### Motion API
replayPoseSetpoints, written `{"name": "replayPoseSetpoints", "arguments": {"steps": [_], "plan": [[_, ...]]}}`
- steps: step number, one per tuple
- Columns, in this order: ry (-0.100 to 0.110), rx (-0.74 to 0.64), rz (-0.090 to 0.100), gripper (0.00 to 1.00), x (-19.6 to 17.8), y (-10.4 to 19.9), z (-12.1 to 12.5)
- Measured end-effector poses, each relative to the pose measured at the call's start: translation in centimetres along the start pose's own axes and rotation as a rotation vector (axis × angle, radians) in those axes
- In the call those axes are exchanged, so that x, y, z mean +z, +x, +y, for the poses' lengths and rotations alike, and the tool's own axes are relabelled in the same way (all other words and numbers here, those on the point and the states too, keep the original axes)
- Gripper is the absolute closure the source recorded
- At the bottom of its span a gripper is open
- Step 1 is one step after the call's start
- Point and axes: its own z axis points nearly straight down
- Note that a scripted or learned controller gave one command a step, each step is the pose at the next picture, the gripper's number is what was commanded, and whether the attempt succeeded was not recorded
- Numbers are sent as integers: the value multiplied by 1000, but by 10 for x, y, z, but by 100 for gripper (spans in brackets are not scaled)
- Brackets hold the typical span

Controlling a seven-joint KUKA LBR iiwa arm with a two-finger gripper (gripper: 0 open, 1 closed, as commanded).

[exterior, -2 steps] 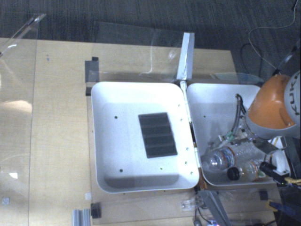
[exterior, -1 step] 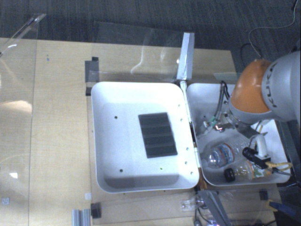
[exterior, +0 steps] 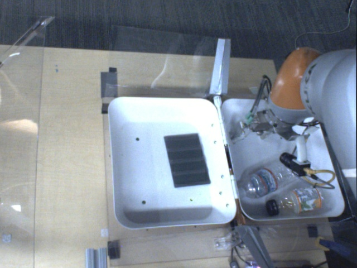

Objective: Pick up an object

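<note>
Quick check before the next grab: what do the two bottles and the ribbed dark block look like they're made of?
Both bottles look like clear glossy plastic: see-through walls with highlights, one with a black cap. The ribbed dark block looks matte black, perhaps rubber or foam; it shows no shine.

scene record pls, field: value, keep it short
left bin: holds a dark ribbed rectangular pad, lying flat near the middle
right bin: two clear plastic bottles lying on their sides
bottle 1: left part of bin
bottle 2: black cap, near front edge
arm: over the right bin's back part
gripper: low over the bin, nothing seen held
</note>
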Motion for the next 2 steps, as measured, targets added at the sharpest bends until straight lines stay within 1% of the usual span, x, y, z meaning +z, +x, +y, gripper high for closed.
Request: {"name": "replayPoseSetpoints", "arguments": {"steps": [1,2], "plan": [[-2,-75,-2,0,-2,-23,-79],[-3,-101,1,0,-1,13,-27]]}}
